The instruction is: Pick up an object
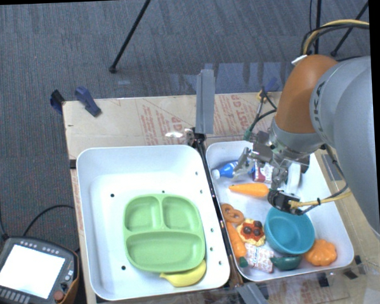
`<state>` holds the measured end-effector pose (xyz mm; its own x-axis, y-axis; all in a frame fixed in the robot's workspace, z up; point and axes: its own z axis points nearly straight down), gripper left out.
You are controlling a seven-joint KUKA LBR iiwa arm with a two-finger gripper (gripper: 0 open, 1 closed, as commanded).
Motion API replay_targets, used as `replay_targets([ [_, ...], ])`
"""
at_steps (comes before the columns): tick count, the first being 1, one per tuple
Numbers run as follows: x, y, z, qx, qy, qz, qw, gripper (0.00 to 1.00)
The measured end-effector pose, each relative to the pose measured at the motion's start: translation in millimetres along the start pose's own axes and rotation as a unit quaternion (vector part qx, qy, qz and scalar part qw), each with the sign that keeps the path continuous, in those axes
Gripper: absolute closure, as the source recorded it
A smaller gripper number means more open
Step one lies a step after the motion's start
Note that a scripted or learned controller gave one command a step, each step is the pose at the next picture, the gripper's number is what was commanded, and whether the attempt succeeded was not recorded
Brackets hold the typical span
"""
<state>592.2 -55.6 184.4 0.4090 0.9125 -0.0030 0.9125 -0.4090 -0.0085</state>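
Overhead, the camera view showed the bench [131, 122] with two white bins side by side. The arm [327, 109] reached in from the right, its orange band above the right bin's [337, 226] far edge. The gripper [270, 169] hung over that bin's far half, and whether it was released or clenched could not be told; nothing could be seen held by it.

Just below the gripper, toward the bin's middle, lay an orange carrot [249, 190], near it but with no contact to be seen. A blue and white item [226, 170] lay beside the gripper at the bin's far left edge, and a red and white packet [263, 173] sat partly hidden under the gripper. A teal bowl [289, 232] stood in the near half, right of the middle. Along the left wall were a pretzel [231, 213], a pizza slice [251, 231] touching the bowl's left side, and a second orange piece [236, 241] lying lengthwise. A small wrapped packet [259, 257] lay by the near edge, and an orange pepper [321, 252] sat in the near right corner.

The left bin [96, 178] held a green divided plate [164, 234] in its near half, with a banana [184, 277] touching the plate's near edge.
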Motion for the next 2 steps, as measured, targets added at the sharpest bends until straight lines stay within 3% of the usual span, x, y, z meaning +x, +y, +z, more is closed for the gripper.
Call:
replay_targets([
  [1, -41.7, 11.4, 99.9, 0.000, 0.000, 0.136, 0.9907, 0.00],
  [2, -41.4, 11.1, 90.3, 0.002, 0.000, 0.134, 0.9909, 1.00],
])
